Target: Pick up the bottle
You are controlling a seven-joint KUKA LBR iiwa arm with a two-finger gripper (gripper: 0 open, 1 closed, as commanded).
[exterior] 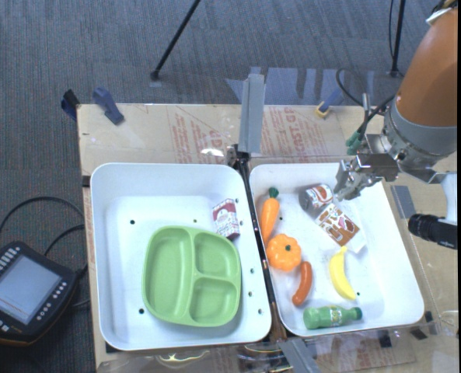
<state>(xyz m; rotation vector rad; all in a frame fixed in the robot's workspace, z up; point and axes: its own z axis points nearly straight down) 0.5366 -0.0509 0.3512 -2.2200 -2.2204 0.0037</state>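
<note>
The bottle point(332, 315) is green with a light label and lies on its side at the front edge of the right bin point(393, 286). My gripper point(350, 186) hangs over the back of that bin, just right of a brown can point(316, 197) and above a white and brown carton point(340, 226). Its fingers point down and nothing shows between them. The bottle lies well forward of the gripper, with the carton and a banana point(341, 275) in between.
The right bin also holds a carrot point(269, 213), a small orange pumpkin point(283, 252) and a red sausage point(302, 284). In the left bin point(117, 208) sit a green divided plate point(192, 274) and a small red carton point(226, 219). A grey post point(251, 115) stands behind the bins.
</note>
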